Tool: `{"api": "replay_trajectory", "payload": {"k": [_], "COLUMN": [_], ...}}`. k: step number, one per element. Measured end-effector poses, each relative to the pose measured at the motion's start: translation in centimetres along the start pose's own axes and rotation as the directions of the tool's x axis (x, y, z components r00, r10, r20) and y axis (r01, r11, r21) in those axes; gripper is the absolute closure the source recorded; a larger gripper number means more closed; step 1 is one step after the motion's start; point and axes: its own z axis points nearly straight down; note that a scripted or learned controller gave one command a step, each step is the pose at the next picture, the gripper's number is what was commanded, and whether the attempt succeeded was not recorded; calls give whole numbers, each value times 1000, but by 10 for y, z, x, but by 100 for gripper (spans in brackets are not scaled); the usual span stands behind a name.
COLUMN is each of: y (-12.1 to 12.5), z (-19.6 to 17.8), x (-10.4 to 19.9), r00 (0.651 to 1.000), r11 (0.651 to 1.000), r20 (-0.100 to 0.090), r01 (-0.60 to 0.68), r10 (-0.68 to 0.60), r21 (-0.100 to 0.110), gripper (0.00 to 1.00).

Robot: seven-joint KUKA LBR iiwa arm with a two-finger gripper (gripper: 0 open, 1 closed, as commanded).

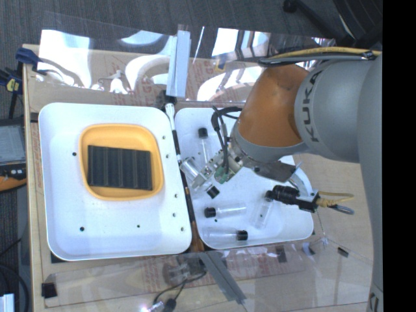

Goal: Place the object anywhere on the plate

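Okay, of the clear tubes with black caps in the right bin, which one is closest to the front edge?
The tube lying along the right bin's front wall, black cap pointing right. The other tubes lie farther back toward the pincer.

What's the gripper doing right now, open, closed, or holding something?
Gripper: low in the right bin among the clear tubes; whether it is open, closed or holding anything cannot be told.

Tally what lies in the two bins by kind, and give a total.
Yellow plate with dark ridged insert, left bin: 1
Clear tubes with black caps, right bin: 5 that I can make out (); more may sit under the gripper.
Total: 6
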Motion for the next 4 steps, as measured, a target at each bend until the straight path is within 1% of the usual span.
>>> {"api": "replay_trajectory", "payload": {"k": [1, 2, 3, 4], "y": [0, 56, 100, 101], "z": [0, 0, -11, -21], "x": [0, 67, -4, -4], "r00": [1000, 999, 977, 976], "r11": [1000, 999, 977, 976], "r20": [0, 1, 0, 0], "r01": [-1, 41, 212, 216], "r10": [1, -41, -212, -216], "r21": [0, 0, 0, 0], "gripper": [0, 0, 0, 100]}}
